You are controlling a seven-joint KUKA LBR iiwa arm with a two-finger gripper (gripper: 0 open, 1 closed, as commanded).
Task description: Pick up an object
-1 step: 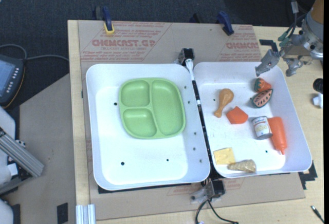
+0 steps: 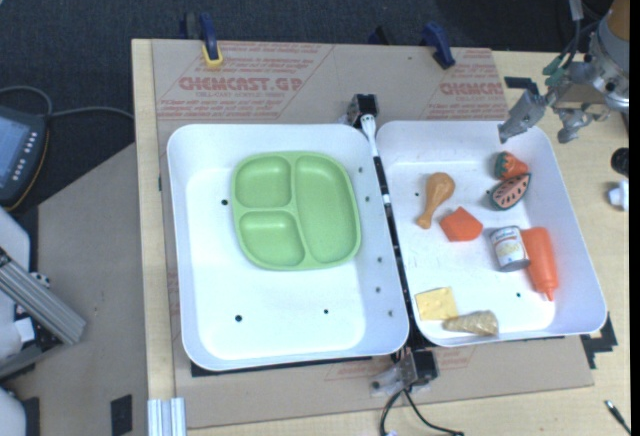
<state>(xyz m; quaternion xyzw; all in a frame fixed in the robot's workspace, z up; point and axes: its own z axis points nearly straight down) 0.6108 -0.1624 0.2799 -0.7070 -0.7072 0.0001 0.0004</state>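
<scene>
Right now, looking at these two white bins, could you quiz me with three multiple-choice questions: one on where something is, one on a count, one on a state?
1. Where is the green divided plate?
A. left bin
B. right bin
C. on the bench outside the bins

2. How many compartments has the plate?
A. two
B. three
C. five

3. How do the gripper fingers stand?
A. shut on the toy drumstick
B. shut on the small can
C. open, holding nothing

Answers: 1 A, it lies within the left bin. 2 B, three hollows show. 3 C, the fingers are spread over the right bin's far edge, with the toy drumstick and small can lying below.
</scene>
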